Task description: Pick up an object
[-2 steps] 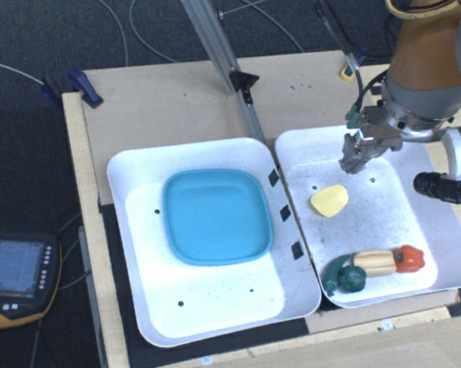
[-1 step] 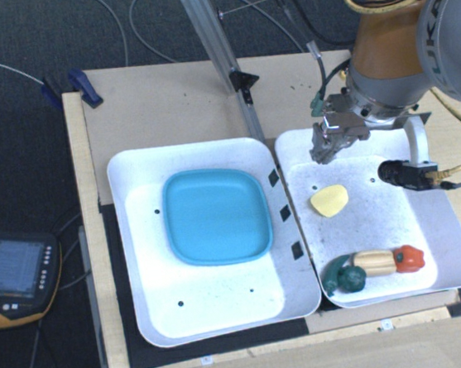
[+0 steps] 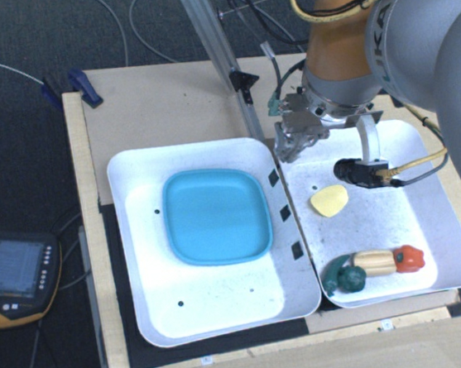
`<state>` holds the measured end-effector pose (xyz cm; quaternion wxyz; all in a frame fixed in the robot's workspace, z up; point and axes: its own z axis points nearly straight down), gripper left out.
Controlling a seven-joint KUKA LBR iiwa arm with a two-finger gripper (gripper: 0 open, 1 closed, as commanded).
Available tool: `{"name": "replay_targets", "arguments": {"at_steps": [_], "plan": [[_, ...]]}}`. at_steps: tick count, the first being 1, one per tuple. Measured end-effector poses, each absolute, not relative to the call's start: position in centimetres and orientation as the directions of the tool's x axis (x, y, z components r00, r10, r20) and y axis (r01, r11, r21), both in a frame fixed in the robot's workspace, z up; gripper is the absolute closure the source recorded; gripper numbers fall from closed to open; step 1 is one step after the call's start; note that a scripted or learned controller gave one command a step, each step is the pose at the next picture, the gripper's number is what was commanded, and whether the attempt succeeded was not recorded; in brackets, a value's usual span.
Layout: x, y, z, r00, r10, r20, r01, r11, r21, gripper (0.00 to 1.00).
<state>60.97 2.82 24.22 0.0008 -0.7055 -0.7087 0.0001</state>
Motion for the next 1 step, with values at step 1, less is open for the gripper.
{"name": "replay_targets", "arguments": {"at_steps": [1], "plan": [[62.86, 8.15, 22.80, -0.004, 1.000, 0.001, 1.000, 0.004, 0.000, 1.00]]}}
